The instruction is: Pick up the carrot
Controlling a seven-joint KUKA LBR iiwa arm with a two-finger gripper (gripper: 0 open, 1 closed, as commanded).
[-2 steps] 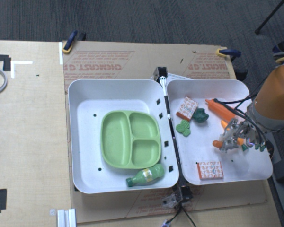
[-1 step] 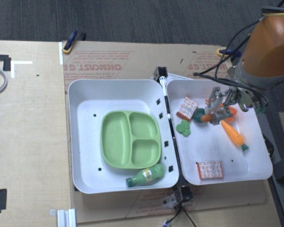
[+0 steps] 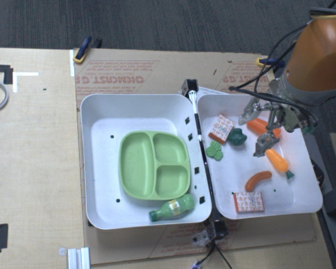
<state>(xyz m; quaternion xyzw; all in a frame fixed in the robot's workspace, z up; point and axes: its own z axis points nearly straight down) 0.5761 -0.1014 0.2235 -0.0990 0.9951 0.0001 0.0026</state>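
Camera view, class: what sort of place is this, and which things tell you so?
Probably a robot lab test bench, not a kitchen: two white bins on cardboard, toy food such as a carrot, and a robot arm reaching in.

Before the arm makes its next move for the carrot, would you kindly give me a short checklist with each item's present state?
1. Orange carrot with green tip in the right white bin: ok.
2. Carrot's top unobstructed: ok.
3. Two-finger gripper close to carrot: ok.
4. Carrot between fingers: not ok, it lies just beside them.
5. Finger opening: cannot tell.
6. Orange sausage apart from carrot: ok.
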